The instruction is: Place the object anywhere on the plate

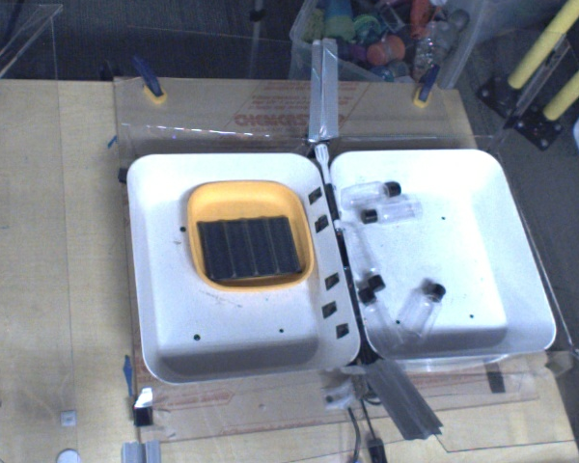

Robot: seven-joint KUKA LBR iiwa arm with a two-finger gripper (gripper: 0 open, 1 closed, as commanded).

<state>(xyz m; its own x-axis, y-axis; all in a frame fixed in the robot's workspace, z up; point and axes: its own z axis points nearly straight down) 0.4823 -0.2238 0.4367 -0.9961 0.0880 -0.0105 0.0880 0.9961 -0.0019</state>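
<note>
Two white bins are shown: a left bin point(164, 336) and a right bin point(482, 249), each speckled with a few small black dots. A yellow-orange plate point(205, 204) is seen in the left bin, and a dark grey ribbed object point(249, 249), marked by parallel lengthwise grooves, is seen on it. Four clear vials with black caps point(420, 304) are seen in the right bin. The divider point(333, 249) between the bins is marked by a row of black squares. The desk point(48, 258) is pale tan wood. A clear tub of multicoloured toys point(386, 17) and yellow foam tubes point(555, 37) are seen behind.
</note>
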